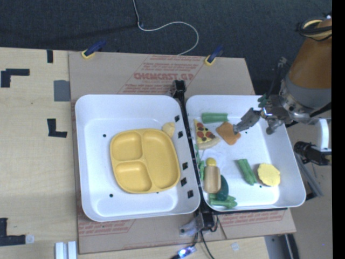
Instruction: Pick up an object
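Observation:
My gripper [259,123] hangs over the back right part of the right bin [294,196], open, with nothing between its fingers. Its left finger [245,122] points down toward an orange wedge [228,133] and stands just to that wedge's right. Beside the wedge lie a pizza slice [205,135] and a green bar [214,116]. Nearer the front lie a hot dog [211,178], a green stick [245,171], a yellow disc [268,174] and a green bean pod [222,200].
The left bin [89,144] holds a yellow divided plate [144,159] and a small pale piece [170,128] at the plate's back right. The wall between the bins [188,144] bears black clips. A white cable [161,26] lies behind the bins.

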Tool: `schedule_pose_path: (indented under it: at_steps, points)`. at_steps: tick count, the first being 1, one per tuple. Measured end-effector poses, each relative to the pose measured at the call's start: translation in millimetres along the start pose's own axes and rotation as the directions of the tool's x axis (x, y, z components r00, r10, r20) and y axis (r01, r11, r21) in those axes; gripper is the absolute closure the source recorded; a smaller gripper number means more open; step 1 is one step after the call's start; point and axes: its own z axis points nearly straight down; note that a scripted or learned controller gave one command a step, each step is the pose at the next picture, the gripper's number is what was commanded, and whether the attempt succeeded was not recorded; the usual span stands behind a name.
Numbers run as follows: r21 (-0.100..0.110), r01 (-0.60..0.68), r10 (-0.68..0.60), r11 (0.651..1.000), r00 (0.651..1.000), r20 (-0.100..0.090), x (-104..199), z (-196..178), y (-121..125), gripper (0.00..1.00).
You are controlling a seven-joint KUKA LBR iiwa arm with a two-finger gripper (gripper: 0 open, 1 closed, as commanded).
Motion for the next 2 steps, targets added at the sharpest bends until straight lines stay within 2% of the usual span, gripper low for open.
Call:
schedule_pose_path:
  at_steps: [1,2]
  points:
    - [-0.013,0.003,-0.003,1.000,1.000,0.002,0.1,-6.8,2.1,0.00]
    - [-0.009,0.003,-0.003,1.000,1.000,0.002,2.0,36.8,-0.3,0.00]
